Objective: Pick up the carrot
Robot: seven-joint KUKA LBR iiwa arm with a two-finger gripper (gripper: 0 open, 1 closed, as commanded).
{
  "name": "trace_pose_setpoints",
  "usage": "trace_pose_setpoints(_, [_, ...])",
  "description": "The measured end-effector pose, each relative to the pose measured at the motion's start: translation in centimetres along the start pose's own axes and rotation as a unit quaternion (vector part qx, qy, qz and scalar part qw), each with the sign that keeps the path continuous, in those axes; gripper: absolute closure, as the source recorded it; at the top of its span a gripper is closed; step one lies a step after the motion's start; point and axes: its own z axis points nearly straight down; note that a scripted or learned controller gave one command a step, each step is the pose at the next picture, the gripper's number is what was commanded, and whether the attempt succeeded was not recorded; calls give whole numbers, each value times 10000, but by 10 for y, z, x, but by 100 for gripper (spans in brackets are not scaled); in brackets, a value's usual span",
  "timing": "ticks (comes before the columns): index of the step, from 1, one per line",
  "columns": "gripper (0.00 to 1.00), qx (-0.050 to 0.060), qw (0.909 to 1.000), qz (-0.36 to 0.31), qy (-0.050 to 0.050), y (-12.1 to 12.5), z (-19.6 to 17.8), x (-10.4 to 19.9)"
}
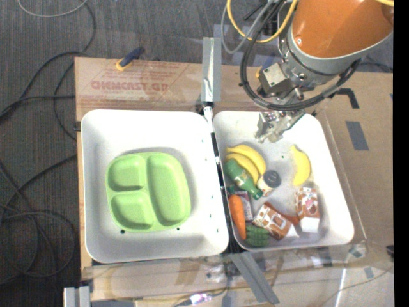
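Gripper point(273, 128) high in right bin point(332, 147), jaws' state unclear to you | carrot point(237, 215) lay wedged beside green bottle point(241, 179) | you risked grabbing a neighbour instead.

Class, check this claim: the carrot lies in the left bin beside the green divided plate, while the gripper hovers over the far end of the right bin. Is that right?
Not quite. The camera view shows the carrot in the right bin, near its front-left corner among the other toy foods. The green divided plate sits in the left bin. The gripper does hover over the right bin's far end.
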Motion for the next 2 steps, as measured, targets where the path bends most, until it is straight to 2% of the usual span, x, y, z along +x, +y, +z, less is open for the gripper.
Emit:
trace_pose_setpoints(1, [100,-11,9769,-2139,-14,-31,125,45])
trace_pose_setpoints(2, [100,-7,9573,-2890,-8,-20,-30,52])
